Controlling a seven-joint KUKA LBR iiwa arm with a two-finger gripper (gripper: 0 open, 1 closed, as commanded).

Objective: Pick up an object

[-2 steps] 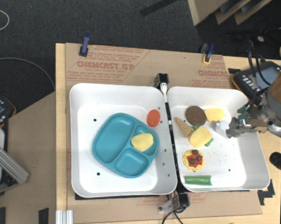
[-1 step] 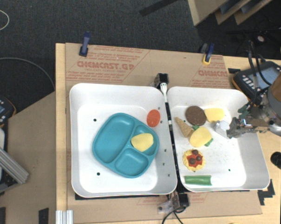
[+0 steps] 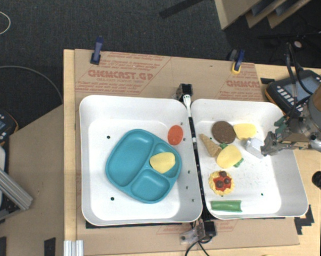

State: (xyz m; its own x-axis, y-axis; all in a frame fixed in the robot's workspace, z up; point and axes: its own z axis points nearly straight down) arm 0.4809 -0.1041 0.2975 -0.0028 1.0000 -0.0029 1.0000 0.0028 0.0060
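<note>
A: Bench [image 3: 126, 70] layout first. Two white bins side by side: left bin [image 3: 96, 148], right bin [image 3: 285, 188].

B: Left bin contents: teal divided tray [image 3: 128, 166], centre-left of frame, tilted a little. A pale yellow piece [image 3: 163, 161] lies in its upper right compartment. An orange-red round piece [image 3: 175, 134] sits on the bin floor just beside the tray's upper right corner.

A: Right bin?

B: Cluster in its upper left part. Brown disc [image 3: 223, 132], a yellow piece [image 3: 245, 130] touching its right side. A tan cone [image 3: 210, 145] below the disc, near the divider. A larger yellow piece with green at its edge [image 3: 229, 156] just below the disc. Lower down, a small round pizza-like toy [image 3: 222, 182]; below that a green strip [image 3: 226, 205] lying flat near the bin's bottom edge.

A: Arm?

B: It enters at the right of frame, mid height. Gripper [image 3: 266, 147] sits over the right bin, tip pointing left, close to a small pale grey object [image 3: 252, 145] just right of the cluster.

A: Fingers clamped on it?

B: Cannot tell. The tip is dark and small; whether it is apart or closed is unclear, and I cannot say whether it touches the grey object.
</note>
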